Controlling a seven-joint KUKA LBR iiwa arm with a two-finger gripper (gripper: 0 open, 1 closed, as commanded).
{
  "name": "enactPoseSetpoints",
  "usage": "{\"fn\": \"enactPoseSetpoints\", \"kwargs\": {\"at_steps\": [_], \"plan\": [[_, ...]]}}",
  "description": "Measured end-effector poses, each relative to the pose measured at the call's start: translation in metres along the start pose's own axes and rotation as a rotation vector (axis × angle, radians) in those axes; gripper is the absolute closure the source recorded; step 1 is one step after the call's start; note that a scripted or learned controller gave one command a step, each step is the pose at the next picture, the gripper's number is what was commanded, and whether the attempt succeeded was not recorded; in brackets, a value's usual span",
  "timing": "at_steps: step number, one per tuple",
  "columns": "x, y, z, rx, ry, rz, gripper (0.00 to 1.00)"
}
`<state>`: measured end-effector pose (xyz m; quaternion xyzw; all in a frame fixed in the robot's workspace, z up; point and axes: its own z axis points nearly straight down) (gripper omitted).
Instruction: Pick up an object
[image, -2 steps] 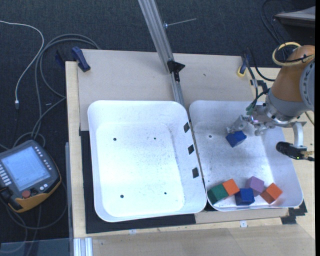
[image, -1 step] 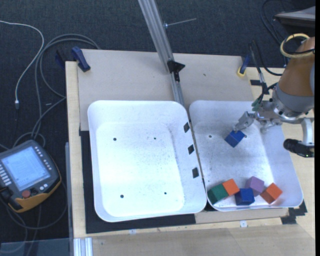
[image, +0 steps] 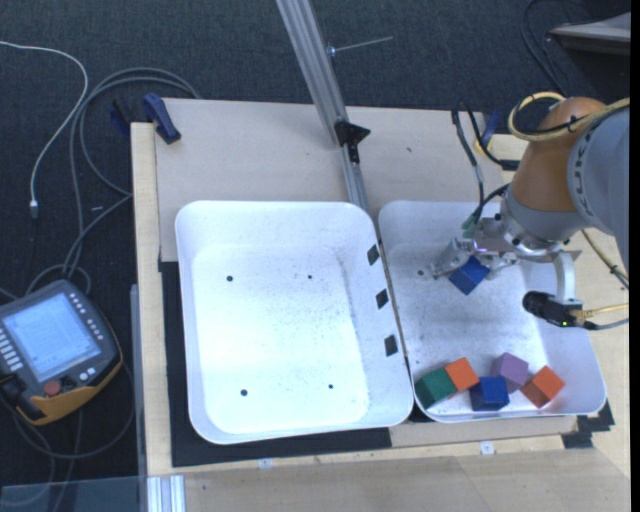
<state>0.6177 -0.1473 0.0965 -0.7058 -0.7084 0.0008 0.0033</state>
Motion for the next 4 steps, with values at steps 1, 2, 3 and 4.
{"fn": "enactPoseSetpoints", "kwargs": {"at_steps": [1,2,3,4], "plan": [[-0.002,0.001,-0.015,-0.007,-0.001,0.002,1.00],[0.080,-0.002,-0.108,-0.015,-0.001,-0.005,1.00],[0.076,-0.004,-0.114,-0.008,-0.002,0.001,1.00],[0.055,-0.019,-0.146,-0.010,-0.005,0.005,1.00]]}}
